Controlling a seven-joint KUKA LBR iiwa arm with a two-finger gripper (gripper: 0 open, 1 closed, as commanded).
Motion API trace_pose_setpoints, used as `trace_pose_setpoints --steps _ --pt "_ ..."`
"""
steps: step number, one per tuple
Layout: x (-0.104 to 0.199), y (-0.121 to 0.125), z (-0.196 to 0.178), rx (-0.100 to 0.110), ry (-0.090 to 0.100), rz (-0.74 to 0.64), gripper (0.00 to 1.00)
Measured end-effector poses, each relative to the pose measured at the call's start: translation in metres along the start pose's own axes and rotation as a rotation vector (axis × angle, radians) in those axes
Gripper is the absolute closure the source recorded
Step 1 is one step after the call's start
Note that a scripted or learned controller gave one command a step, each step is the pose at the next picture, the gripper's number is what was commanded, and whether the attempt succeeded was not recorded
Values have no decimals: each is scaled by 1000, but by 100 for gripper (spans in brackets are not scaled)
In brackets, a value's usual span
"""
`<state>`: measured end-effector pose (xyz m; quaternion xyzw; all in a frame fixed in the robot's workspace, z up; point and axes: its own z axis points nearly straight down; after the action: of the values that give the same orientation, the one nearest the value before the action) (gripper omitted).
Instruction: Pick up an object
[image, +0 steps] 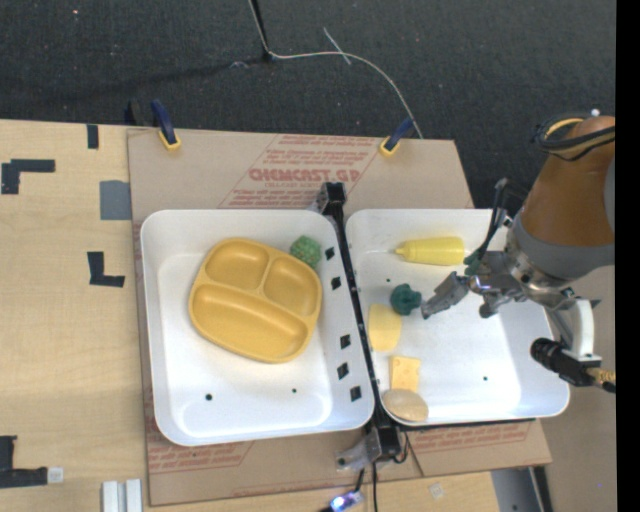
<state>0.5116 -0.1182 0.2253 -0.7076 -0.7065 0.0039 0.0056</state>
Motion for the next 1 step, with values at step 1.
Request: trace_pose_setpoints --steps 1 --pt "0 2 -6 -11 -2 -3 0"
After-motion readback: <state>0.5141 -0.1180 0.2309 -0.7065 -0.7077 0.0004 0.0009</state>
